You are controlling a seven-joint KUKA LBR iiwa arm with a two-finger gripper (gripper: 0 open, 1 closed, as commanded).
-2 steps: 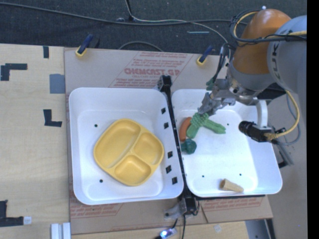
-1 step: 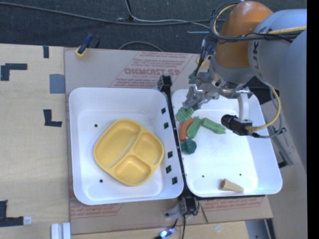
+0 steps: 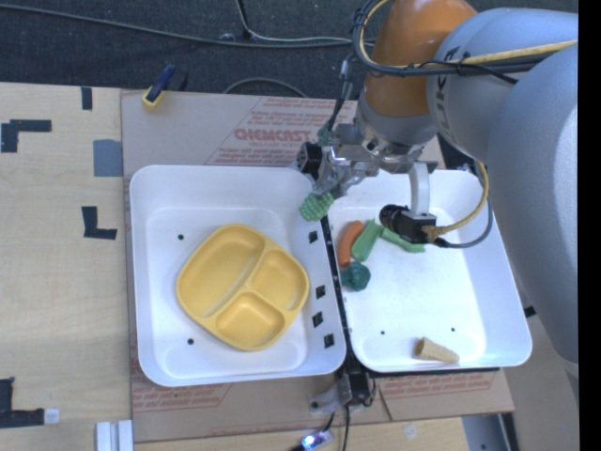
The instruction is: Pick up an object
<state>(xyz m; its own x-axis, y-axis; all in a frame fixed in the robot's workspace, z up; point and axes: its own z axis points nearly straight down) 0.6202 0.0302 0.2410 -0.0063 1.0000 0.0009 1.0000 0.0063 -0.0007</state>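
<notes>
Overhead, metal pincer (image 3: 331, 188) clenched on ridged green piece (image 3: 316, 205); glossy yellow 3-compartment plate (image 3: 243, 285) below.

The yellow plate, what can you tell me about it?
The yellow plate looks like smooth plastic, with rounded corners and raised ridges dividing it into three compartments. It lies flat and turned at an angle on the floor of the left white bin, right side up. Nothing sits in it, and the gripper is not touching it.
</notes>
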